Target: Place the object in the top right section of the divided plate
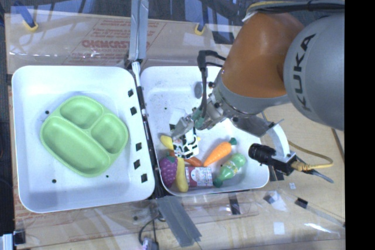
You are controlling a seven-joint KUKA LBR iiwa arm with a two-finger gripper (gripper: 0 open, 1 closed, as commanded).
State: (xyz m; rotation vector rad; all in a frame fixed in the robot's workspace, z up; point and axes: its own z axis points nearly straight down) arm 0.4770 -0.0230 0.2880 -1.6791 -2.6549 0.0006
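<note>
The gripper [191,124] hangs low over the right bin [170,78], near its middle. Its tip is small and dark against the clutter, so I cannot tell whether it is spread or pinched, or whether it holds anything.

Just below the gripper, touching it or nearly so, lies a black-and-white patterned toy [187,147]. Its markings do not read as words. Just left of that toy is a yellow banana [167,141]. Just right of it an orange carrot [218,153] lies on a slant. Further down from the gripper, along the bin's near wall, a purple bunch of grapes [169,170], a red-labelled item [202,176] whose print is too small to read, and a green bottle [232,167] are packed side by side. All of these crowd the gripper from below.

Right of the gripper and above it, the arm's grey body bears "KUKA" [302,70] in large black letters, beside the orange band [261,58]. A black cable plug [262,154] juts out below the arm.

Well to the left of the gripper, across the wall between the bins, the green divided plate [85,134] lies flat in the left bin [23,82].

Farthest off, behind the bins, a clear sheet carries red print [108,44], too blurred to read.
</note>
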